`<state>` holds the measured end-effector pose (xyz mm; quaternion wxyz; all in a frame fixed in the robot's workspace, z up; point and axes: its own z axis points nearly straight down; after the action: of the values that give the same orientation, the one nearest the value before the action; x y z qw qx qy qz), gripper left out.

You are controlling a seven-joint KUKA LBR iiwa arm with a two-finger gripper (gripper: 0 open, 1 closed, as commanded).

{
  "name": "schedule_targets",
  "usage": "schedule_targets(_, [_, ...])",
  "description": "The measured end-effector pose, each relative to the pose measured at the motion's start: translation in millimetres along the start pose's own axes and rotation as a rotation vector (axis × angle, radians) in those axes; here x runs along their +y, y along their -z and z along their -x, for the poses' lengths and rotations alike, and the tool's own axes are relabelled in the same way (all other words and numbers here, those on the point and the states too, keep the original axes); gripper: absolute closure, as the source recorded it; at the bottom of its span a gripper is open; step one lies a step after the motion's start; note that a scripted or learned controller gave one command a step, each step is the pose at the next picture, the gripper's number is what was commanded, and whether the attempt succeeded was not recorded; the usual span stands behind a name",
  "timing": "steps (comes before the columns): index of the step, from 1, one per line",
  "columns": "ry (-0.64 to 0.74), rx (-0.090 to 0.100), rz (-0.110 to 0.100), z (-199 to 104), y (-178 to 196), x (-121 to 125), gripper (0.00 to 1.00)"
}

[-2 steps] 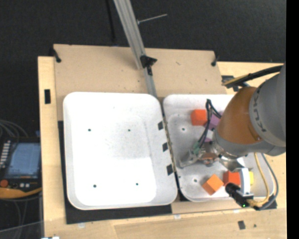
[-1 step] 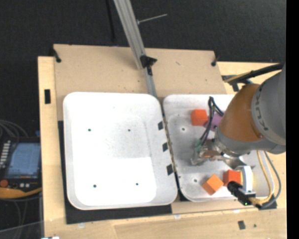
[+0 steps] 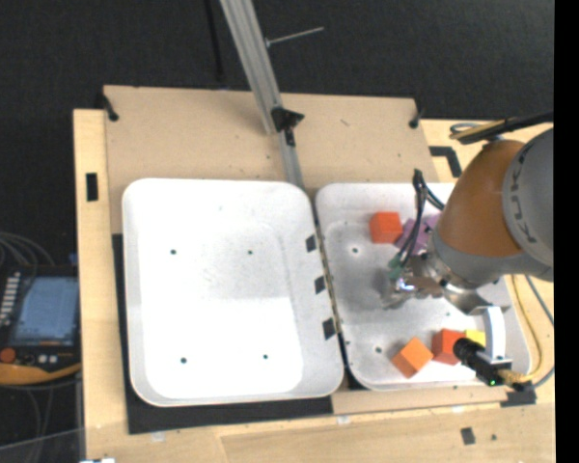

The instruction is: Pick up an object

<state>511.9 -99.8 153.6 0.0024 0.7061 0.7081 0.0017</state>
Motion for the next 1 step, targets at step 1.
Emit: schedule_targets(1, [0.000,-0.001,0.002,11.9,55.8,1.3,1.00])
